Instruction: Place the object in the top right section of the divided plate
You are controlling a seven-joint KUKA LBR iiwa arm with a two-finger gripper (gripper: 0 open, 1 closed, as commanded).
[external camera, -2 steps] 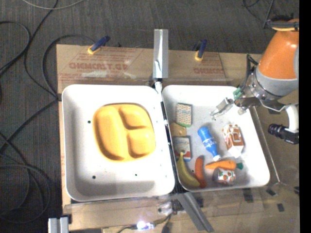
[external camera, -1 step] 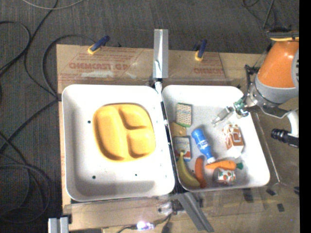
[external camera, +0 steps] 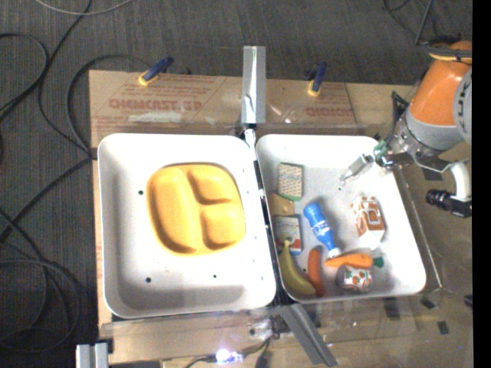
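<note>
The gripper [external camera: 354,169] hangs over the upper right part of the right bin [external camera: 414,244], tilted, with nothing between its tips; how far they are spread or pressed together cannot be told at this size. No object is on the yellow divided plate [external camera: 197,208], which lies in the left bin [external camera: 115,228] — its top right section bare. The candidates all lie in the right bin: a blue bottle [external camera: 321,228], a small carton [external camera: 368,218], a banana [external camera: 294,268], a carrot [external camera: 349,261] and a waffle-like square [external camera: 290,180].

The risk from here is the crowding, as I judge it. The bottle, carrot and banana lie close together near the bin's lower edge, so a descent there could catch two things or nudge one aside. The bottle is round and may roll out of a pinch. A later release over the plate could also miss — the top right section is small, and a long object may straddle the ridge.
</note>
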